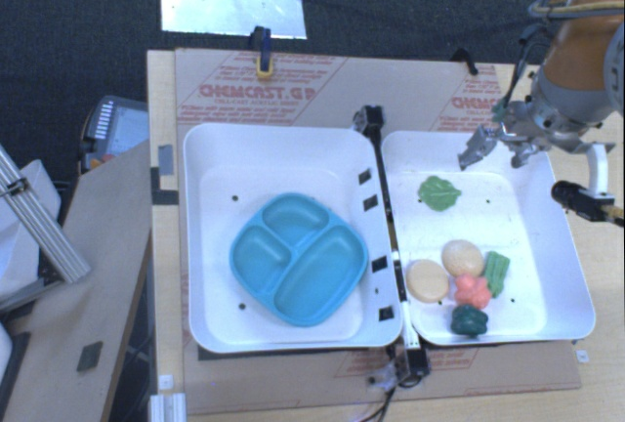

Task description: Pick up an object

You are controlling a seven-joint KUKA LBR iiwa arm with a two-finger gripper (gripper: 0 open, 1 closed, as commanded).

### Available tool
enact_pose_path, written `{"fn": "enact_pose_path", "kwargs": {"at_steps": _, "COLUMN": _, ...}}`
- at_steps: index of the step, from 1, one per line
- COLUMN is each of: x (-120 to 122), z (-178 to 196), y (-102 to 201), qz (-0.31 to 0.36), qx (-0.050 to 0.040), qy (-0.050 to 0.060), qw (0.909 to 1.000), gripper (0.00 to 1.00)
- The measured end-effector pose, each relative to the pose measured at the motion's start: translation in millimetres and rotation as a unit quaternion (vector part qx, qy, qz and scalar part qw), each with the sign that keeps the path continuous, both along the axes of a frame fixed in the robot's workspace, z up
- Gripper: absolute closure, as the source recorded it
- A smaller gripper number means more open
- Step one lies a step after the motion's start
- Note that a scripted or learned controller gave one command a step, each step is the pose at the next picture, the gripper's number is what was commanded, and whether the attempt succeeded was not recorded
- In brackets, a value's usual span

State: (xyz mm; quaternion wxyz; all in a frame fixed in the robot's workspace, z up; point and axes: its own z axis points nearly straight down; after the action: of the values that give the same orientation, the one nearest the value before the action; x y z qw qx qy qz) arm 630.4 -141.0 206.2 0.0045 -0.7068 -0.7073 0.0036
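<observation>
The right bin (547,215) holds a light green leafy piece (439,192) near its back. Toward its front lies a cluster: a pale egg-like piece (463,258), a round tan piece (427,280), a pink piece (473,289), a green ridged piece (497,272) and a dark green piece (469,320). My gripper (498,148) hangs over the back edge of the right bin, up and to the right of the leafy piece. Its fingers are spread, with nothing between them.
The left bin (210,166) holds a blue sectioned plate (298,257). A black clip strip (381,215) runs between the bins. The orange-banded arm (581,49) comes in at the upper right. A yellow clamp (264,54) sits at the board's back edge.
</observation>
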Motion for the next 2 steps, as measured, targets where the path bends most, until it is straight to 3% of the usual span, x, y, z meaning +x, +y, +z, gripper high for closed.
{"fn": "enact_pose_path", "kwargs": {"at_steps": 1, "x": 2.8, "z": 8.1, "y": 0.2, "qz": 0.001, "qx": -0.0009, "qy": -0.006, "qw": 1.0, "gripper": 0.0}}
{"fn": "enact_pose_path", "kwargs": {"at_steps": 2, "x": -0.3, "z": -38.3, "y": 8.8, "qz": 0.002, "qx": -0.0008, "qy": -0.006, "qw": 1.0, "gripper": 0.0}}
